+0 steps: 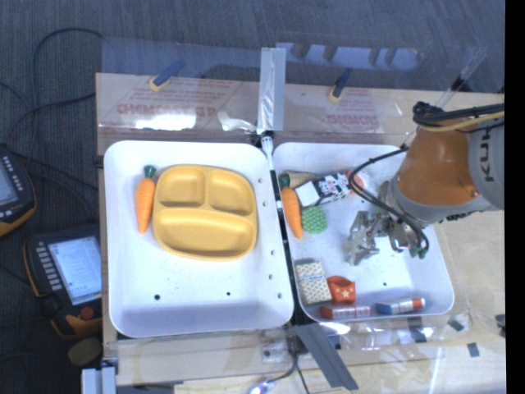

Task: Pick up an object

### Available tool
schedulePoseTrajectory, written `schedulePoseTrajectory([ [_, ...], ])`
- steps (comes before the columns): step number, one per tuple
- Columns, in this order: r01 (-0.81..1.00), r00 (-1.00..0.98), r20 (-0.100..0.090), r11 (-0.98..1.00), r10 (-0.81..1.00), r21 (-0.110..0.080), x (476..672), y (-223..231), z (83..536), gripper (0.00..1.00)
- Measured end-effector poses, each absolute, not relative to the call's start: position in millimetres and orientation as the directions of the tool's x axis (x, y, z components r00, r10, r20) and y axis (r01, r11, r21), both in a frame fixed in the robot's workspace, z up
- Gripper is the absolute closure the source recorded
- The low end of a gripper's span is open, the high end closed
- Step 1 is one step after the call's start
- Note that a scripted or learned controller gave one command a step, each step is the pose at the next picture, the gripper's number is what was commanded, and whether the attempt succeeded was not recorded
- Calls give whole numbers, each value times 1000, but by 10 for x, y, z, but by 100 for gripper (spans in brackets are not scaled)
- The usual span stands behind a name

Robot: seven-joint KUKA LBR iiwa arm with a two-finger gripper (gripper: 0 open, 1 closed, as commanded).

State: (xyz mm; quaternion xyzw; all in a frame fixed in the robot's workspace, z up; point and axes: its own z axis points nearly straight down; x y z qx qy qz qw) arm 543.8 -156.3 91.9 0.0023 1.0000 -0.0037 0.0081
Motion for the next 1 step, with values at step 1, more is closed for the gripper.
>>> schedulePoseTrajectory([
  [1,-164,-986,-1,986,-164,-1,4844,-2107,963,100],
])
